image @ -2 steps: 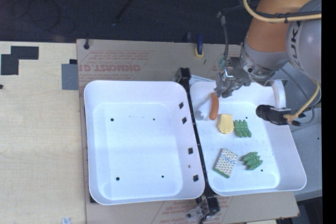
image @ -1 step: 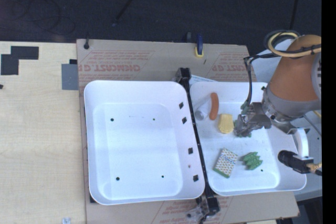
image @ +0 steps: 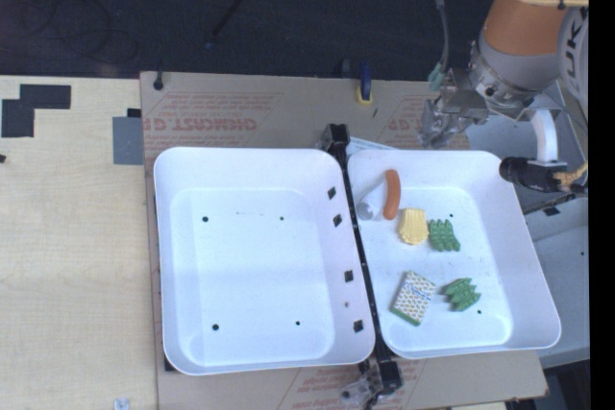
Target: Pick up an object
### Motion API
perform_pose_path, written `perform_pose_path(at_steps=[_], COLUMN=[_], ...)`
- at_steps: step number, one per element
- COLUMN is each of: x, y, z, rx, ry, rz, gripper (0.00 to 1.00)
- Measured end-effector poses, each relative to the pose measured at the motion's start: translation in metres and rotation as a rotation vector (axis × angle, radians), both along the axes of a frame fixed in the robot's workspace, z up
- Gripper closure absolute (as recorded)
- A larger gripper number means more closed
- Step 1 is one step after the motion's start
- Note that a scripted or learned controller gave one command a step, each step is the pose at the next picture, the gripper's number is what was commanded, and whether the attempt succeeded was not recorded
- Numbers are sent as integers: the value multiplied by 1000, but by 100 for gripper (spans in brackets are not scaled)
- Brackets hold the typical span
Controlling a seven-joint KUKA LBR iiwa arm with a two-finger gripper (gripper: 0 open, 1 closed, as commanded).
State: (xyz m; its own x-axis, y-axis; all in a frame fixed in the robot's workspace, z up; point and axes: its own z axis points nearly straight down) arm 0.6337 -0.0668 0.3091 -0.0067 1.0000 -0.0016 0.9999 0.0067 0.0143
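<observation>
Pincer point(image: 440, 122) hangs above the far edge of the right bin point(image: 519, 235); its grip I cannot tell. Below lie an orange sausage point(image: 391, 194), yellow piece point(image: 413, 227), two green pieces point(image: 443, 234), patterned block point(image: 413, 298).

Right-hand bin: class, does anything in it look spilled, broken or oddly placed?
Nothing stands out. In the right bin lie a hot dog, a yellow piece, two green pieces and a patterned block, loosely scattered but intact. The gripper sits above the bin's far edge.
</observation>
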Motion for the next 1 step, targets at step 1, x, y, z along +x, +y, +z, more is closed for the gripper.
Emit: perform_pose_path(at_steps=[1], x=[-97], y=[-2], z=[-85], rx=[4], ry=[30], rz=[-9], gripper=[100])
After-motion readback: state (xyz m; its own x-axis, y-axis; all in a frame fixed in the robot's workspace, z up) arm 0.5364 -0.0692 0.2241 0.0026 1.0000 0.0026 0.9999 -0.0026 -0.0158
